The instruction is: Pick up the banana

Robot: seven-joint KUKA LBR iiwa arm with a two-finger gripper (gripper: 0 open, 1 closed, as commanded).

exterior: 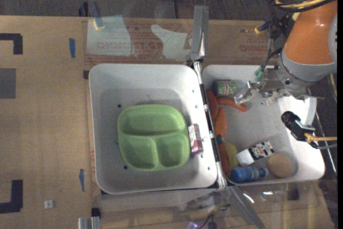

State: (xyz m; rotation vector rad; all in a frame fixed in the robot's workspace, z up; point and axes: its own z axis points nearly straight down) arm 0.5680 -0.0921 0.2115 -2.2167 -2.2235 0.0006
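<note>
Camera view: claw (256, 89) hangs over the right bin (316, 169).
Banana (231, 154) lies below-left, lengthwise along the divider; claw's state unclear.

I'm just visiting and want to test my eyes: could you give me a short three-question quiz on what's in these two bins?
1. True or false: the green divided plate lies in the left bin.
2. Which bin holds the banana?
A. left
B. right
3. Fill in: the blue bottle lies beside a round ____ ball.

Key: 1 true. 2 B, it lies in the right bin, against the divider. 3 tan.
</note>
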